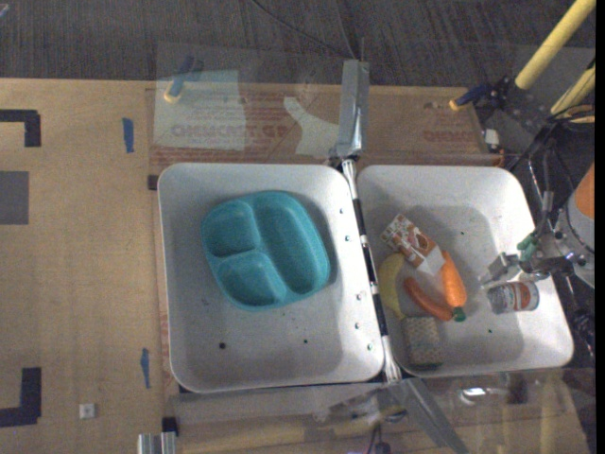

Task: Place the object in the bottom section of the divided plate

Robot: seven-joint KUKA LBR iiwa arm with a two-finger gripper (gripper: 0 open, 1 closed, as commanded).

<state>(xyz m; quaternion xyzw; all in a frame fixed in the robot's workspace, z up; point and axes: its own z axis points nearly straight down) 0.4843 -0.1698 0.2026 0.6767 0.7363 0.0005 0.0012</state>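
Note:
A teal divided plate (267, 248) lies in the left bin (189, 329), with three sections and nothing in them. In the right bin (473, 201) lie a small printed carton (408, 237), two orange carrots (452, 287), a yellow piece (390, 284), a grey-brown sponge (423, 340) and a small can (513, 298) on its side. My gripper (518, 266) hangs over the right bin's right side, just above the can, its metal fingers close to the can's top. Nothing shows clearly between them.
A metal divider (364, 272) runs between the two bins. Beyond the bins lies a clear plastic sheet (255, 112) on the wooden bench. Yellow poles (558, 31) and cables stand at the upper right.

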